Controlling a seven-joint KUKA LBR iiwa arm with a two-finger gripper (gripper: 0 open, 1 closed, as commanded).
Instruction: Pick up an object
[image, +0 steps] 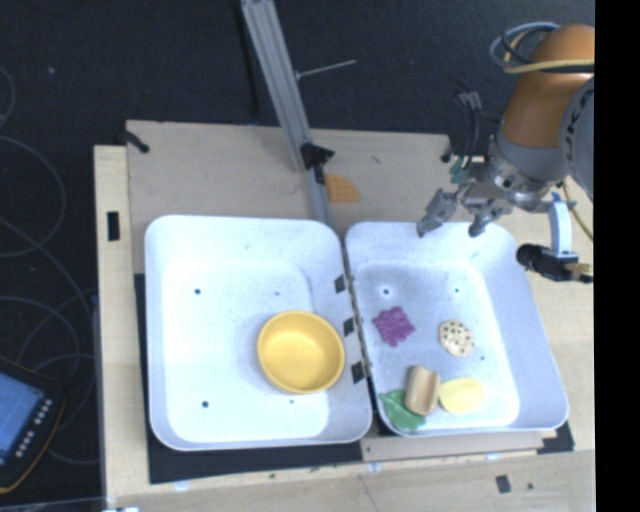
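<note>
Camera view, listed from the biggest thing down:

- The bench (230, 170) is a pale wooden surface spanning most of the frame, with dark floor and cables around it at the left and top.
- The left bin (200, 270), shallow and white, fills the centre-left of the frame.
- The right bin (510, 300), also white, lies just beside it at centre-right; their inner edges touch along a line of small dark clips.
- The arm (545, 90) enters at the upper right, its orange band uppermost and the grey wrist below.
- A grey metal rail (285, 100) slants from the top centre down to where the bins meet.
- The yellow bowl (300, 351) sits upright in the lower right part of the left bin.
- The gripper (455, 222) hangs over the upper edge of the right bin, its two fingers spread apart with nothing between them, well apart from every object.
- The yellow block (462, 395) lies near the lower right corner of the right bin.
- The tan cylinder (421, 389) lies tilted just left of the block, touching it.
- The purple piece (393, 325) lies left of centre in the right bin.
- The green piece (398, 411) peeks out under the cylinder at the bin's lower left.
- The speckled oval (456, 337) rests right of the purple piece, above the block.
</note>
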